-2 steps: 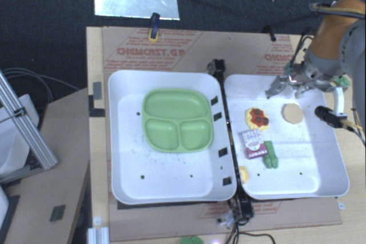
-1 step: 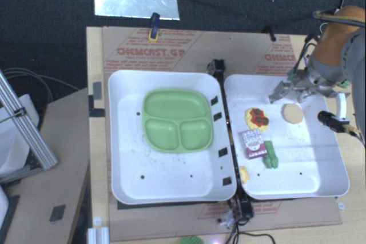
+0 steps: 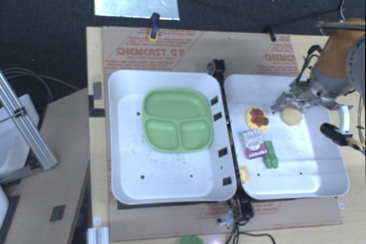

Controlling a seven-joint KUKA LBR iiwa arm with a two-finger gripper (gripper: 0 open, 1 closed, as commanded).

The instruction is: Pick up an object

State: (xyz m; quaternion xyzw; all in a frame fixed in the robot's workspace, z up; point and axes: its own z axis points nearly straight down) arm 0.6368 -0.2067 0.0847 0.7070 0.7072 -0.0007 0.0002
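Bun (image 3: 291, 116), near the right bin's (image 3: 286, 183) far edge, lies beneath the gripper (image 3: 293, 101), jaws seemingly released; descend straddling it squarely before clenching.

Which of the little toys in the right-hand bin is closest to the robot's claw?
The round beige piece, right beside the claw. The yellow-and-red toy, the pink packet and the green piece all lie farther left or nearer the front.
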